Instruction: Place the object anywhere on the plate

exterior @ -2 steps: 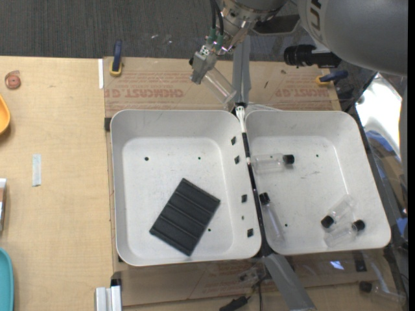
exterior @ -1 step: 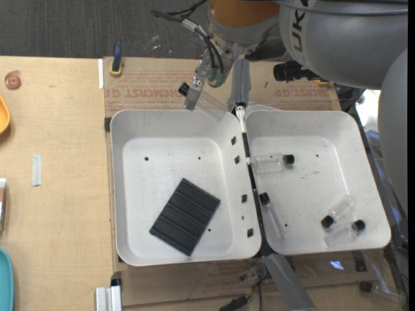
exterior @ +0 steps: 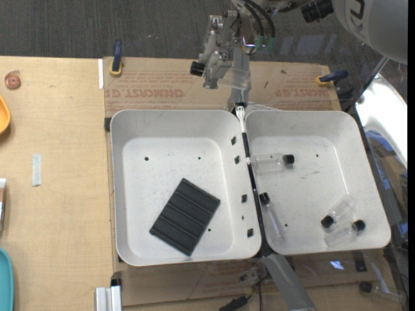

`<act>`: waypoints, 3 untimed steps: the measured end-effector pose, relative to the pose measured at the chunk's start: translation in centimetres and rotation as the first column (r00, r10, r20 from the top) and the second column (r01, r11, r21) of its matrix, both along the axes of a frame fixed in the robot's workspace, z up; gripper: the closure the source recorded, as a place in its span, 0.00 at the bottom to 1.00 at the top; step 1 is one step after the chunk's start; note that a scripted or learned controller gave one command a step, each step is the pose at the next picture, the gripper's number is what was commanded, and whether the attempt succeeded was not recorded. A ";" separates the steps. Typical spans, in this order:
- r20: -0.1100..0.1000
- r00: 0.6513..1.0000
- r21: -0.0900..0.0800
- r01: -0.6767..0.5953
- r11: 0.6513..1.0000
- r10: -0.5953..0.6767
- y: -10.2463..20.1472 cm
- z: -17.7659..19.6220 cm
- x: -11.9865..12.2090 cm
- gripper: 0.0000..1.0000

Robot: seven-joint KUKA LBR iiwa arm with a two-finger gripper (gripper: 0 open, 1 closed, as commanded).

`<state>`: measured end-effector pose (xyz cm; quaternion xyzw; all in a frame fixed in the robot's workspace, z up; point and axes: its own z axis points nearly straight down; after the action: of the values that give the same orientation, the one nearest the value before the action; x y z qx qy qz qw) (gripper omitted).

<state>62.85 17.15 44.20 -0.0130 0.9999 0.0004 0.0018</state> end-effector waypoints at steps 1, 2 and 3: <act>0.001 0.705 -0.001 -0.709 0.705 0.709 4.1 0.0 3.2 1.00; 0.001 0.217 -0.001 -0.976 0.217 0.976 4.8 -0.1 3.2 1.00; 0.006 0.226 -0.002 -0.974 0.226 0.974 4.6 0.8 3.4 1.00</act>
<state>66.21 21.75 44.97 -0.6323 0.7747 0.0026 0.0039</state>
